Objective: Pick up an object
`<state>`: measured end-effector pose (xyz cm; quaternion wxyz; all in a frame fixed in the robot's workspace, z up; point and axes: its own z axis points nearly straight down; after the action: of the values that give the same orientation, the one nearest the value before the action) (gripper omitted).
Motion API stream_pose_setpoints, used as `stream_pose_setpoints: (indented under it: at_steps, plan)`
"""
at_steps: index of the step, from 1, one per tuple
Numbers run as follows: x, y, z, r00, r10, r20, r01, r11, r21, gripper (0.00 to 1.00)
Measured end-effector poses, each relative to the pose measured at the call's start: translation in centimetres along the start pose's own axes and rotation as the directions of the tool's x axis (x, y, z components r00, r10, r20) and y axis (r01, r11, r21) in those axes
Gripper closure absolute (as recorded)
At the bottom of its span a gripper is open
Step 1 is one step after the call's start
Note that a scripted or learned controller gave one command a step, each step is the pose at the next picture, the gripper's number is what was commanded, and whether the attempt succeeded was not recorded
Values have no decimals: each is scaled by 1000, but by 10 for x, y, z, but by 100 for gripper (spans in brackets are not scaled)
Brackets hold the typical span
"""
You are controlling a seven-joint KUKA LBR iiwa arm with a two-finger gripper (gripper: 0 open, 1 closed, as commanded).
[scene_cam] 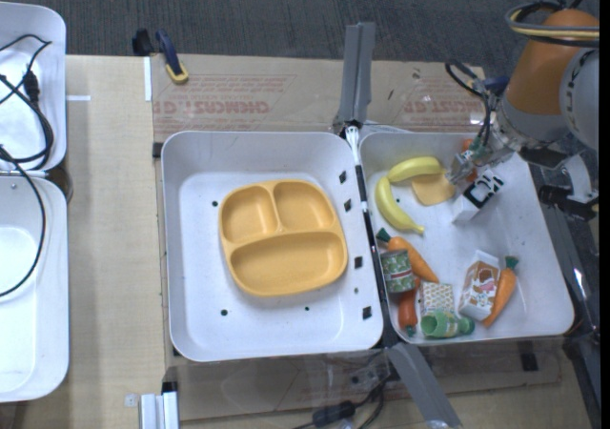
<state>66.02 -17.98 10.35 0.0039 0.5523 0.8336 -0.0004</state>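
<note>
Tool (pixel 474 170) is seen low over the far end of the right bin (pixel 534 322), just beside the yellow wedge (pixel 432 191) and the far banana; whether anything is gripped can't really be told from this angle. Looks like the reach-in step is in hand, with no object lifted yet. Next move would probably call for a clean descent onto one item and a firm close, which is tricky with stuff packed so near.

Counted near to far in the right bin: one green bottle (pixel 444 325), one checkered packet (pixel 436 297), two carrots (pixel 502 291), one snack pouch (pixel 479 288), one can (pixel 396 269), two bananas (pixel 394 206), one wedge. One yellow divided tray (pixel 282 236) is sat mid left bin (pixel 191 322). One blue clamp (pixel 168 53) is left at the tabletop's (pixel 105 227) far edge.
</note>
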Motion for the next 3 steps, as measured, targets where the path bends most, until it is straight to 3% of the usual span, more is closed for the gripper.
stream_pose_setpoints:
  at_steps: [1, 2, 3]
  plan:
    - [61, 26, -71, 980, -201, -4, 201, 980, -1, 100]
    - [29, 12, -122, 991, -133, -4, 133, 991, 1, 100]
    - [29, 12, -122, 991, -133, -4, 133, 991, 1, 0]
